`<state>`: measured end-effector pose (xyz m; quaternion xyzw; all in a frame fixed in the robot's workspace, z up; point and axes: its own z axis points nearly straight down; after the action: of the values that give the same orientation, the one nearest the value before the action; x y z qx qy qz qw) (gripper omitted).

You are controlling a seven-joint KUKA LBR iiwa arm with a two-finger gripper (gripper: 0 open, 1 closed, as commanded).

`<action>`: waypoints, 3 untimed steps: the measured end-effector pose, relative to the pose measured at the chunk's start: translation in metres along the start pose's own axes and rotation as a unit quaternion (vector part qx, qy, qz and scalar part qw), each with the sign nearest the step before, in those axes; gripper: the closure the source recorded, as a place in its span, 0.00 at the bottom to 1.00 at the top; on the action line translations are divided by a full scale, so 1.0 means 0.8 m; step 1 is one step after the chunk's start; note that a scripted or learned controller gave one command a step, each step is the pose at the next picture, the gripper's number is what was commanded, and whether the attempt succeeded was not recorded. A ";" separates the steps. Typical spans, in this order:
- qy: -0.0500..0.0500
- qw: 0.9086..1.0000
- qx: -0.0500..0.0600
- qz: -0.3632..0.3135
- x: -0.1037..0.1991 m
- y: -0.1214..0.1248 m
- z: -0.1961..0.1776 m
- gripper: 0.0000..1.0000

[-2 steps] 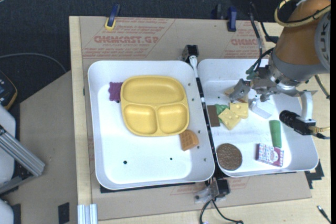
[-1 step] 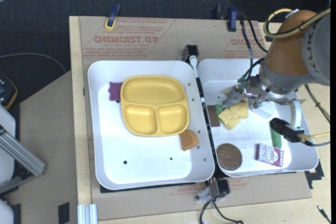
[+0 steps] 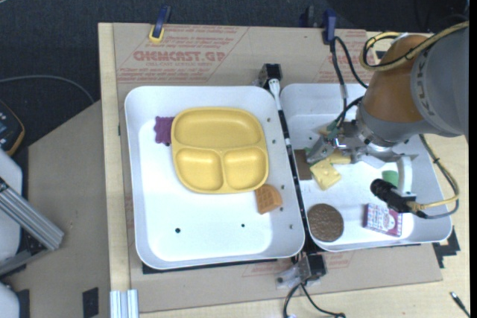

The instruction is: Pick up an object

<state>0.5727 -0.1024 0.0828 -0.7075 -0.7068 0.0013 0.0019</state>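
Two white bins sit on the counter. The tool [image 3: 333, 147] hangs low in the right bin [image 3: 313, 104], just above one pale yellow block [image 3: 325, 174]; its opening is hidden, so I cannot tell its state. Judged step: reaching in. Next calls for closing squarely on the block. Also there: one brown disc [image 3: 326, 222], one pink packet [image 3: 382, 220].

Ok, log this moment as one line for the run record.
arm: over right bin | tool: low by yellow wedge | grasp: unconfirmed | left bin: yellow tray
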 end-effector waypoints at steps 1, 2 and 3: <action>0.000 1.000 -0.003 0.000 0.000 0.001 -0.016 1.00; -0.001 1.000 -0.004 0.000 -0.006 -0.007 -0.073 1.00; -0.001 1.000 -0.006 -0.001 -0.005 -0.005 -0.153 1.00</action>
<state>0.5692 -0.1065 0.2050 -0.7067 -0.7075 -0.0021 -0.0035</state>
